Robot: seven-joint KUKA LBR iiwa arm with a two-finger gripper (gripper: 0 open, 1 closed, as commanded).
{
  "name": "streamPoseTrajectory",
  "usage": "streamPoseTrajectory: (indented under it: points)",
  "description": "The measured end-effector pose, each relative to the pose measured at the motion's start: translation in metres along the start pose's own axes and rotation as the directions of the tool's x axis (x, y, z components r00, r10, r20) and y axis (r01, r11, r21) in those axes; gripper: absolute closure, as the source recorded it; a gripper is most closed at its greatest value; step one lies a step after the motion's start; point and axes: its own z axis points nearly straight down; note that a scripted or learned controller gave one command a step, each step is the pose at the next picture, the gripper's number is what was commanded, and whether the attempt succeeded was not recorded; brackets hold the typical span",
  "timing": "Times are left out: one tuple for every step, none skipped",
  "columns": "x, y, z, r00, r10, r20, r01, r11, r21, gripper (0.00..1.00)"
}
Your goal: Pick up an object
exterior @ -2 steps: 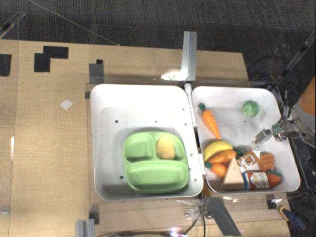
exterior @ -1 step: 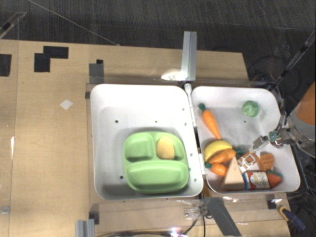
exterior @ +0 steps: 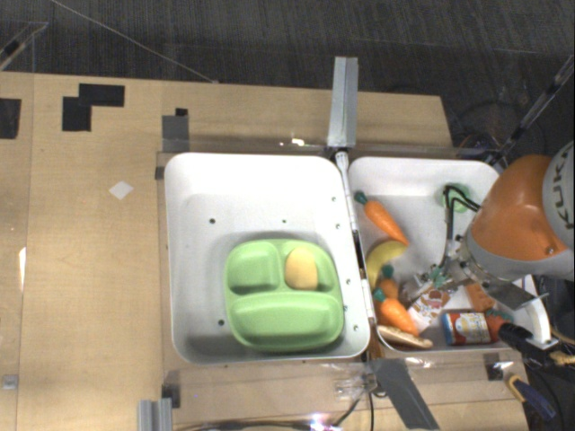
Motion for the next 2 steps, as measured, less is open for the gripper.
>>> streamPoseTrajectory:
  points:
    - [-0.003,0.086,-0.017,0.994,-0.109,0.001,0.109,0.994,-0.001,0.00]
    - [-0.029,0.141,0.009,0.984,-0.177,0.005,0.177,0.984,-0.008,0.00]
